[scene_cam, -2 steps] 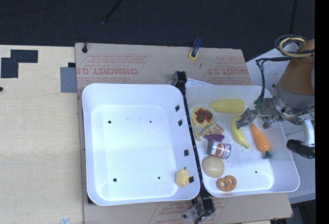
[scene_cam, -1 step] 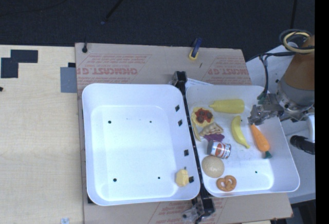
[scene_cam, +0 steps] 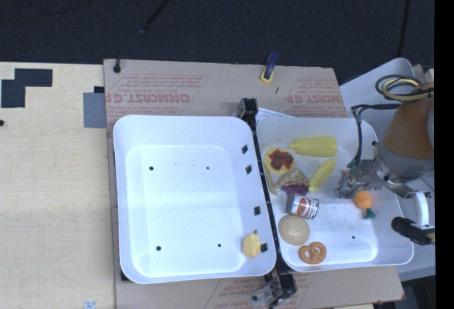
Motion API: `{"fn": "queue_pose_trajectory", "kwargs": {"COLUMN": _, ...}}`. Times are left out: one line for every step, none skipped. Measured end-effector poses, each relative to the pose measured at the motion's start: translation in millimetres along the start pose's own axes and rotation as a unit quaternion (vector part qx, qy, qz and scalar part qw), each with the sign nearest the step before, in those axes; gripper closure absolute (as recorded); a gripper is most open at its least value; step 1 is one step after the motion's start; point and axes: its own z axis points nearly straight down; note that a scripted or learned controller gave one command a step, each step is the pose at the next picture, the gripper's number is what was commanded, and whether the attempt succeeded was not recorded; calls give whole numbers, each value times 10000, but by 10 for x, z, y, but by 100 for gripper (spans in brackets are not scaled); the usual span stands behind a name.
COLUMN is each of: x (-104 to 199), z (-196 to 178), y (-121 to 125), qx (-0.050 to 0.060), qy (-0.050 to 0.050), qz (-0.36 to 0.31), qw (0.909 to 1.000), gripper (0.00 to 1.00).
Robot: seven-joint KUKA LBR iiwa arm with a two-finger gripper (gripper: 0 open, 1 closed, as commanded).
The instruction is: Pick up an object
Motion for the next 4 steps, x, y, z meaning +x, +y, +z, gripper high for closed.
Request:
{"fn": "queue_pose_trajectory", "kwargs": {"x": 206, "z": 57, "y": -620, "qx": -33, "qy": -7, "qz": 2, "qw": 10000, "gripper": 100}}
{"fn": "queue_pose_trajectory", "kwargs": {"x": 974, "z": 59, "y": -763, "qx": -34, "qy": -11, "qz": -5, "qw": 10000, "gripper": 100}}
{"fn": "queue_pose_trajectory", "kwargs": {"x": 2318, "z": -973, "y": -763, "qx": -48, "qy": 3, "qz": -37, "qw": 10000, "gripper": 100}}
{"fn": "queue_pose_trajectory", "kwargs": {"x": 2946, "z": -928, "y": 167, "qx": -43, "qy": -1, "qz": -34, "qw": 10000, "gripper": 100}}
